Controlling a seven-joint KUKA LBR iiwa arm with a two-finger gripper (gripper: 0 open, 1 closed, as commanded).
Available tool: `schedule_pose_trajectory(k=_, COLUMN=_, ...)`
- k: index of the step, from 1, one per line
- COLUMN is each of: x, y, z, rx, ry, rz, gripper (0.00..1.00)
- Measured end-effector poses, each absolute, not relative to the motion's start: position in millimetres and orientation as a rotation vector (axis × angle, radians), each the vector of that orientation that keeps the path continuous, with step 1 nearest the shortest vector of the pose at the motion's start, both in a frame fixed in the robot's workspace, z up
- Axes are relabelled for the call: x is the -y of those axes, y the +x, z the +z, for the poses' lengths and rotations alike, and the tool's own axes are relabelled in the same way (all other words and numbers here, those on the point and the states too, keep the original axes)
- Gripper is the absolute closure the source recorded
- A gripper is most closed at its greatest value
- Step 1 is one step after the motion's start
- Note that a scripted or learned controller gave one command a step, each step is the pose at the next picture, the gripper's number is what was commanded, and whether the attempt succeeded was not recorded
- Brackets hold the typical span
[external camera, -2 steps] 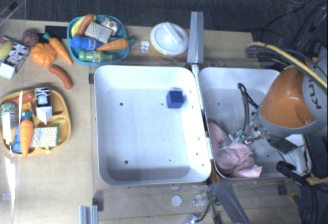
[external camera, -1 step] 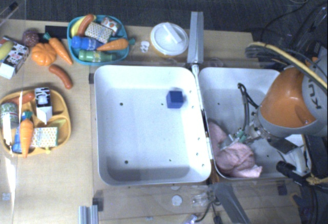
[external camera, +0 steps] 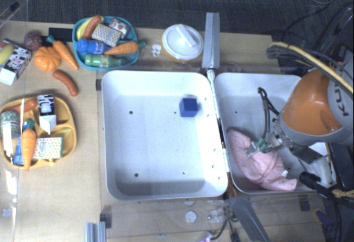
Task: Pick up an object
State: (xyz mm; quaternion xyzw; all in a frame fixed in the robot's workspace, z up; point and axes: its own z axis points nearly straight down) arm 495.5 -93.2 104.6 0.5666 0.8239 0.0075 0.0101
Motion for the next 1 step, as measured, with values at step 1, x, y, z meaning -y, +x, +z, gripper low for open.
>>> schedule_pose_trajectory(k=1, x=78.9, y=560.3, z=184.5, rx=-2.299, ry=2.138, rz=0.003, gripper=1.0)
